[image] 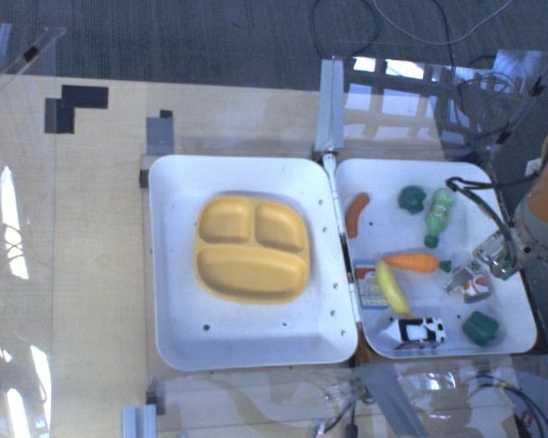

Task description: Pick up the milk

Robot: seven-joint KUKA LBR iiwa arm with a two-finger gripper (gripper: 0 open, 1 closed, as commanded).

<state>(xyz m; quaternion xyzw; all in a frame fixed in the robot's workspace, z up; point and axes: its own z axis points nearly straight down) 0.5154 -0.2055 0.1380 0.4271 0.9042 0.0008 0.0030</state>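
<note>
Black-and-white cow-patterned milk carton (422,331) lies at right bin's front edge; hand (479,276), finger state indeterminate, hovers nearby over a small red-white item (476,287), risking the wrong grasp.

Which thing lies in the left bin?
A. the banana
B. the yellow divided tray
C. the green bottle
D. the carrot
B: the yellow divided tray lies alone in the left bin, while the carrot, the banana and the green bottle all lie in the right bin.
</note>
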